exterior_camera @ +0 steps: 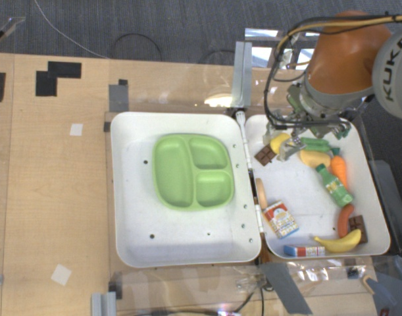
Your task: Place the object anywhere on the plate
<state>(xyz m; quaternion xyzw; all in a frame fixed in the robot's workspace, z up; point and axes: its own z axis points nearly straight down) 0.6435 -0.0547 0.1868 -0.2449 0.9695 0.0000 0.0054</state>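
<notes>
So the target is the green divided plate [191, 171], sitting in the left bin [131, 242] with nothing on it yet, all three compartments bare. Whatever "the object" ends up being, it's not on the plate; all the candidates are over in the right bin [378, 239].

The gripper [294, 143] is down in the back corner of that right bin, right over a pile of toy food. Honestly I can't tell whether it's open or closed or has anything in it. The wrist and the orange band block most of it. Just beside it there's a yellow piece [277, 141], a brown chocolate-looking block [265, 155], another yellow fruit [314, 157], and a green thing [317, 144] tucked under the wrist. Further toward the front: a carrot [339, 170], a green bottle [335, 186], a small red-and-white carton [279, 219], a banana [339, 242] and a sausage-ish red piece [345, 217].

What worries me: that corner is crowded, stuff touching stuff, so a grab there could pinch two items or nudge one away and come up with nothing. The rounded plastic fruit looks slippery too. And the carry has to cross the divider between the bins, so a weak grip could drop it short of the plate.
</notes>
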